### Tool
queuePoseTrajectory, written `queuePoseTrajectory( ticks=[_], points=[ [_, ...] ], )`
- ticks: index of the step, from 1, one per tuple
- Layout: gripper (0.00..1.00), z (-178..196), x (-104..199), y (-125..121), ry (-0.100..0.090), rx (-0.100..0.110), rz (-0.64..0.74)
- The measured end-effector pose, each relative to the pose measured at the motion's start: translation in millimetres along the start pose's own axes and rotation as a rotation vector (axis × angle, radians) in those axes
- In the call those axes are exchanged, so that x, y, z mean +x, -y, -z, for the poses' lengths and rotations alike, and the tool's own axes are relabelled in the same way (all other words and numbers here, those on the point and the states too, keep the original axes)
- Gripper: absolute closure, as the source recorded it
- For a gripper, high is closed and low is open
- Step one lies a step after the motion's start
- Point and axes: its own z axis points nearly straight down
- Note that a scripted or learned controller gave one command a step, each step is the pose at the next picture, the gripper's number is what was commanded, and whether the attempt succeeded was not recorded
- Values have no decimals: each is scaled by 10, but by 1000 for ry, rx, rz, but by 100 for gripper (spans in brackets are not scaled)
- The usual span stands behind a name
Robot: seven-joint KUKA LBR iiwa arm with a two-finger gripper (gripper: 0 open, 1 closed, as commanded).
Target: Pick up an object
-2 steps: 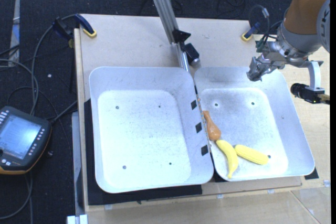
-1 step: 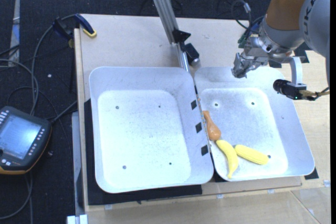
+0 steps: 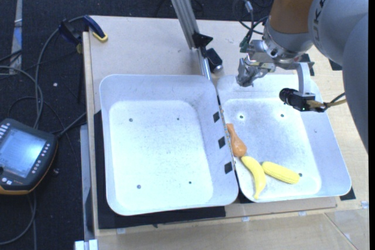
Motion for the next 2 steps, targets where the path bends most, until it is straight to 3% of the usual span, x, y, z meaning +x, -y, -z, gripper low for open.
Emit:
queuePoseTrajectory(
  ticks=[2],
  points=[
    [100,-30,1157,38,0,1,0]
  ],
)
